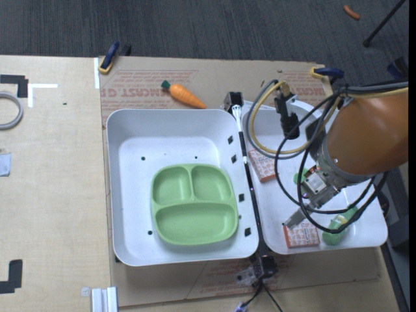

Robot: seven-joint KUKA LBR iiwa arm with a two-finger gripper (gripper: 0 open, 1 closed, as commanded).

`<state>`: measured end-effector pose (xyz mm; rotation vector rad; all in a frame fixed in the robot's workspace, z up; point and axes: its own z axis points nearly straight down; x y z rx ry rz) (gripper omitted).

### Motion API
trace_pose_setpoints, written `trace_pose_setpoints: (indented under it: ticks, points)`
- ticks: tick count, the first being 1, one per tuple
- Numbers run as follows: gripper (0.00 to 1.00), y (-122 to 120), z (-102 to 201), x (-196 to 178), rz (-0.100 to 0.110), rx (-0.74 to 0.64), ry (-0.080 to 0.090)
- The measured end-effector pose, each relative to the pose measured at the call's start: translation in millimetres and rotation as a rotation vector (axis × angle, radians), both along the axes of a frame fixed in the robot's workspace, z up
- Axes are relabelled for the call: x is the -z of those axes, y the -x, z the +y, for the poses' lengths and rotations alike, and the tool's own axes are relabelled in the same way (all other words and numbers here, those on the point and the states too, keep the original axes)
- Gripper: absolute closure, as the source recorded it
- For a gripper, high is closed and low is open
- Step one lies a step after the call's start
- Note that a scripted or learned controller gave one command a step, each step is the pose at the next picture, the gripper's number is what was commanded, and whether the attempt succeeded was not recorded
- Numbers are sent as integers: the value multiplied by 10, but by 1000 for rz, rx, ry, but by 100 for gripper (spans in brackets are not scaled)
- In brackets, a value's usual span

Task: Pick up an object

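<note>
The box [302,234] you're after sits flat in the right bin's [364,239] front-left corner, tight against the walls, so little room there. Going left to right: green plate [194,204] in the left bin [123,174], carrot [184,94] on the bench behind, another box [262,166], then yours. The gripper [311,203] hangs just above it; can't tell if the fingers are apart.
</note>
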<state>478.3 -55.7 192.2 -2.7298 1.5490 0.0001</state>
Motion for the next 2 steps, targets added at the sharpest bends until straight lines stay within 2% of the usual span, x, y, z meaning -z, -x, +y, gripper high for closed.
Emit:
trace_pose_setpoints:
  ticks: [1, 2]
  points:
    - [0, 5, -401, 235, 2, -168, 0]
    - [0, -693, -382, 647, 1, -43, 0]
